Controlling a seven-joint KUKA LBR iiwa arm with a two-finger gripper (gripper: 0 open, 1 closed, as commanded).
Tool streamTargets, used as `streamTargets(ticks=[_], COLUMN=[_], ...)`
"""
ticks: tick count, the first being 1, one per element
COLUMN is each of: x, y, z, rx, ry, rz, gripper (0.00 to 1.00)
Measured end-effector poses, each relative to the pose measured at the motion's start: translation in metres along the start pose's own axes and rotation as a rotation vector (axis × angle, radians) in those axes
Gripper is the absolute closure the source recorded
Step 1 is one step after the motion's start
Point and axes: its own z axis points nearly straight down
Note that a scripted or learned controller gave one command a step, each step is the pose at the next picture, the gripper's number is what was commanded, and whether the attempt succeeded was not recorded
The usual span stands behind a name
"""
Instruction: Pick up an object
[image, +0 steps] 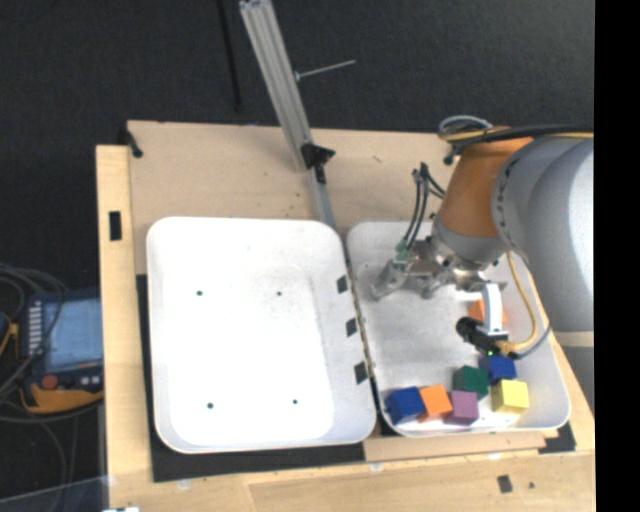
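Along the near wall of the right bin (420, 340) we find everything there is to pick. A blue block (405, 403), an orange block (436, 400) and a purple block (464, 405) sit in a row, touching or nearly so. Just behind them are a green block (470, 380) and a second blue cube (500, 366), with a yellow block (510, 395) beside the corner.

Farther back, the gripper (383, 283) hangs over bare bin floor close to the wall shared with the left bin (250, 330), well apart from the cluster. We see nothing in it, and we cannot tell whether it is spread or closed. Beyond it the arm's orange band (470, 195) rises over the far end of the bin.

We judge the grasp not yet begun, and two risks stand out:

- **An empty close.** Coming down where the gripper hangs now would catch nothing, because no block lies under it.
- **The tight packing.** The blocks leave little gap between one another and the wall. A descent there could land on top of a cube, shove its neighbours aside, pinch two at once, or strike the bin rim.
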Motion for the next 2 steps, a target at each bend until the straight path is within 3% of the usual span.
streamTargets(ticks=[1,2], x=[-0.001,0.000], y=[0.002,0.001], z=[-0.013,-0.057], rx=[-0.006,-0.007], ry=[0.002,0.003], rz=[0.006,0.002], gripper=[1.00,1.00])
